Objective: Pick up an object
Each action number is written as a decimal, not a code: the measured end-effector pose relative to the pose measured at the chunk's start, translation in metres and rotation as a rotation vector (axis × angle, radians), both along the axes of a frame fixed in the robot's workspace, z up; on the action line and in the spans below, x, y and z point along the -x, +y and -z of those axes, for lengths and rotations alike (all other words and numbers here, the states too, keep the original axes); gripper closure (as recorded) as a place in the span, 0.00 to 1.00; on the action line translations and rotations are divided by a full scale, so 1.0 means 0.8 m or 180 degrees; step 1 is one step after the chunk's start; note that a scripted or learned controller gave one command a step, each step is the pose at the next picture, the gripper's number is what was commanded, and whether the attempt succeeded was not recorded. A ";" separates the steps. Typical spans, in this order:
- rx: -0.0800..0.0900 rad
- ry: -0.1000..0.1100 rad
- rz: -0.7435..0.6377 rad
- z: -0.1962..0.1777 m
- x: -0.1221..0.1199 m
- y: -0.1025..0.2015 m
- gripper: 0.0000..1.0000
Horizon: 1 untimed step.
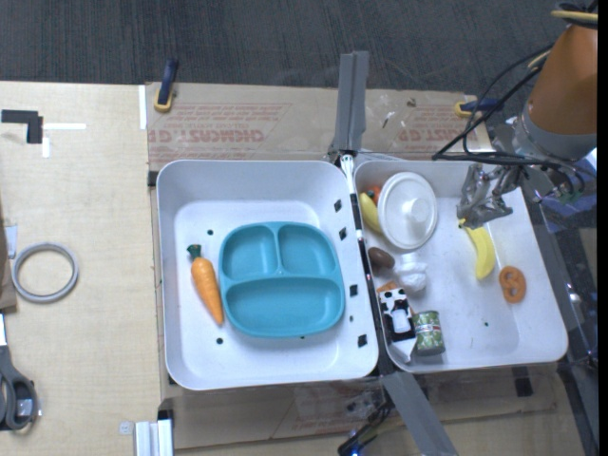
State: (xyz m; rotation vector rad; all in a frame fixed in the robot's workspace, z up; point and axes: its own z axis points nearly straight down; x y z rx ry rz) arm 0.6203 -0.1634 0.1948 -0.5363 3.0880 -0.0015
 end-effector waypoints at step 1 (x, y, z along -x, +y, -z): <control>0.0002 0.0002 -0.0772 -0.082 -0.017 0.008 1.00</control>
